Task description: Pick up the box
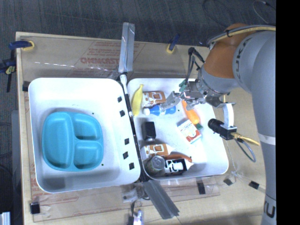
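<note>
Starting at the left: the left bin (pixel 35 125) carries a blue divided tray (pixel 72 140), and nothing there is part of my job. Over the divider into the right bin (pixel 216 165), things get crowded. A banana (pixel 136 100) lies along the left wall, a brown carton (pixel 153 97) just beside it, a small black block (pixel 149 130) below, and at the bottom edge a can (pixel 156 162) packed in with a brown packet (pixel 158 149) and a black-and-white label (pixel 176 165).

Further right lies the box (pixel 190 129), white with a red and green print, flat on the bin floor just below an orange piece (pixel 192 115). It is not lifted, so I judge the pick undone: descent, closing and lift all remain.

My hand (pixel 187 95) hangs over the bin's upper right part, above the box and near a blue-and-white object (pixel 161 109). Its metal parts blur into the clutter beneath, so I cannot tell how far open it is, nor whether it has hold of anything. My wrist hides the bin's upper right corner.
</note>
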Robot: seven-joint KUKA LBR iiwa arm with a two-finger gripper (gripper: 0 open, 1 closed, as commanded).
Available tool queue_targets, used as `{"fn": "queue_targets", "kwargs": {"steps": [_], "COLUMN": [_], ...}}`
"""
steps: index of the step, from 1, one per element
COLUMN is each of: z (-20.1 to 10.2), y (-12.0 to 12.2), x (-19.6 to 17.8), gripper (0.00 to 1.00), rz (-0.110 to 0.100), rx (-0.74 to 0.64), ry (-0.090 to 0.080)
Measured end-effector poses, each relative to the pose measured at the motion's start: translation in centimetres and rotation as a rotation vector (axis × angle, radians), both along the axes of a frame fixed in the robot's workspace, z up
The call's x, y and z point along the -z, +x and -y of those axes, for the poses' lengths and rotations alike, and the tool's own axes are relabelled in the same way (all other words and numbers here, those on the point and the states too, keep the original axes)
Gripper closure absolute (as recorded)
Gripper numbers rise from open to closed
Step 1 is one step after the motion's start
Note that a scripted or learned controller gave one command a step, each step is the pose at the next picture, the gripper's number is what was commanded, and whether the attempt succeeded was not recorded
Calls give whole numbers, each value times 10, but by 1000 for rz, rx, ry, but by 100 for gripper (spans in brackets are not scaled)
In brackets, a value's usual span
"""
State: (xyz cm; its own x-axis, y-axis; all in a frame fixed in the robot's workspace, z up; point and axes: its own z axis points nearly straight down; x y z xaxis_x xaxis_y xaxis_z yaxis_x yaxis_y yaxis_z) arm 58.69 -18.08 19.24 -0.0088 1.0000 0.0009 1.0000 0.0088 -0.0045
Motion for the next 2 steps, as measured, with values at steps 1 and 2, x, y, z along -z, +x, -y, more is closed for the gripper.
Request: {"fn": "queue_targets", "kwargs": {"steps": [1, 2], "z": [28, 5], "y": [-50, -26], "x": [100, 85], "gripper": [0, 0], "rz": [2, 1], "rx": [66, 91], "ry": [0, -1]}}
